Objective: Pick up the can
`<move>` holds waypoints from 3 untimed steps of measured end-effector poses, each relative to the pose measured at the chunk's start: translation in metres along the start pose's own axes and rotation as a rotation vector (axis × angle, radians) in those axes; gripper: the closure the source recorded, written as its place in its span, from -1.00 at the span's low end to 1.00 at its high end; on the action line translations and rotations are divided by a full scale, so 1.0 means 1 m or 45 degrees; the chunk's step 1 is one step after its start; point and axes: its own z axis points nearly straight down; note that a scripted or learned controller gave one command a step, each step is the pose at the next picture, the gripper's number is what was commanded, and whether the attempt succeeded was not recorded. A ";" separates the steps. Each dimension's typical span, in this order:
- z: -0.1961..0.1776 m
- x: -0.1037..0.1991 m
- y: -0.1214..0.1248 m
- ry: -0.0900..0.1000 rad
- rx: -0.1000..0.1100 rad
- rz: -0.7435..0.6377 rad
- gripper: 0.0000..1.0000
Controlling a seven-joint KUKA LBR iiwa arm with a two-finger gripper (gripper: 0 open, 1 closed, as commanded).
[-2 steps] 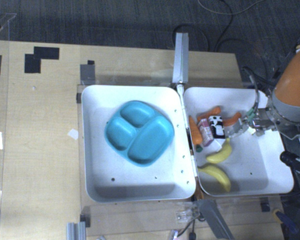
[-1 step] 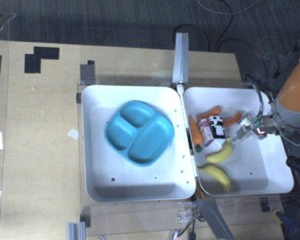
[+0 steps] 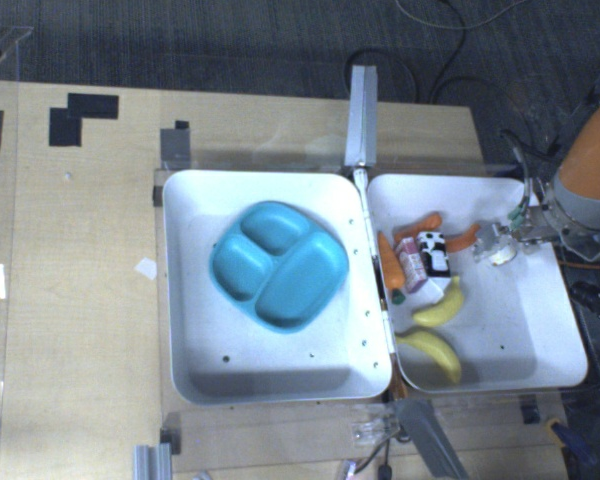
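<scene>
Claw [image 3: 501, 246] sits at the far-right part of the right bin [image 3: 540, 363], close to that bin's right wall, with the grey arm [image 3: 580, 203] coming in over the wall. Can't tell whether it is released or clenched, as the tip is too small and blurred. Nothing can be made out in its grasp. Can't tell whether it touches the bin floor.

The can [image 3: 411, 263] is pinkish-maroon and lies in the left half of the right bin, toward the far side and well apart from the claw. It is down on its side. Its long axis runs roughly from the bin's far edge toward its near edge, slanted slightly. Can't tell which end is the top.

Also in the right bin:
- A black-and-white carton [image 3: 436, 254] is in the left half, touching the can's right side.
- One carrot [image 3: 391, 268] lies along the left wall.
- A second carrot [image 3: 421, 225] is at far left-centre.
- A short orange piece [image 3: 465, 236] is at far centre, just left of the claw.
- Two bananas [image 3: 438, 308] [image 3: 435, 352] are at near left-centre.

A blue divided plate [image 3: 280, 265] sits left of the right bin, past its left wall. The tabletop [image 3: 70, 268] is light wood.
</scene>
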 end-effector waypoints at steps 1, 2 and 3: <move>0.036 0.002 0.025 0.010 0.012 0.015 -1.00; 0.039 -0.001 0.071 0.018 0.025 0.115 -1.00; 0.025 -0.003 0.073 0.008 0.018 0.108 1.00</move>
